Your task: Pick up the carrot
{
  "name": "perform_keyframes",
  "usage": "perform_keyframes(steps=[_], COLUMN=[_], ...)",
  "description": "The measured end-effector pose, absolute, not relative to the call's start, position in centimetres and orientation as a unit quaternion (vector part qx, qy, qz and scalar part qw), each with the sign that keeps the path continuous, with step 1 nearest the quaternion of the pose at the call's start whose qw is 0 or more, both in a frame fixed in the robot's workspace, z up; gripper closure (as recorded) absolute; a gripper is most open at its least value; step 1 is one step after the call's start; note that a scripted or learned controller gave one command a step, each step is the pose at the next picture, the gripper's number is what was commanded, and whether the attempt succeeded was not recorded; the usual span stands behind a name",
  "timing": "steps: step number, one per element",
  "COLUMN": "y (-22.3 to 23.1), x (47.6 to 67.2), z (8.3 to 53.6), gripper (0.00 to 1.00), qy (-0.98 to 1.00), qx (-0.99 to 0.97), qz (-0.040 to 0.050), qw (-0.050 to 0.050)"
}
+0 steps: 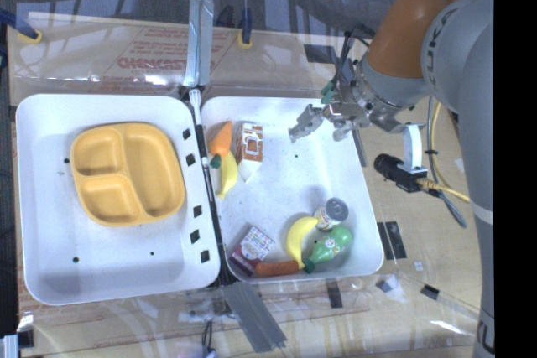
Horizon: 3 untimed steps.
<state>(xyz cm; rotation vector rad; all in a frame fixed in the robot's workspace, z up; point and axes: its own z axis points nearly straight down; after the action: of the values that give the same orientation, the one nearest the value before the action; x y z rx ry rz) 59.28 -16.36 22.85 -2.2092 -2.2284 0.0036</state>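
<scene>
Carrot waits in the bin

Bins (50,264) sit side by side. Yellow plate (127,173) fills the left one. Gripper (323,123) hangs over the right bin, fingers apart, holding nothing. Carrot (221,138) leans on that bin's left wall, beside a banana (226,175).

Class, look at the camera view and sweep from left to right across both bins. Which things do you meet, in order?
Yellow divided plate → carrot → small carton → gripper → arm's orange band.
</scene>
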Motion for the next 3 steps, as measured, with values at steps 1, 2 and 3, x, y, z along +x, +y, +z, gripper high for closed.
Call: perform_keyframes(steps=[1,2,3], y=[-12.3,-12.3,-4.4], x=[61.5,61.5,65.7], z=[12.0,12.0,19.3], gripper=[0.00,0.00,0.00], qy=[-0.746,-0.746,-0.802], qx=[-0.665,-0.665,-0.598], qz=[-0.0016,-0.0016,0.0001], qw=[-0.002,-0.002,0.000])
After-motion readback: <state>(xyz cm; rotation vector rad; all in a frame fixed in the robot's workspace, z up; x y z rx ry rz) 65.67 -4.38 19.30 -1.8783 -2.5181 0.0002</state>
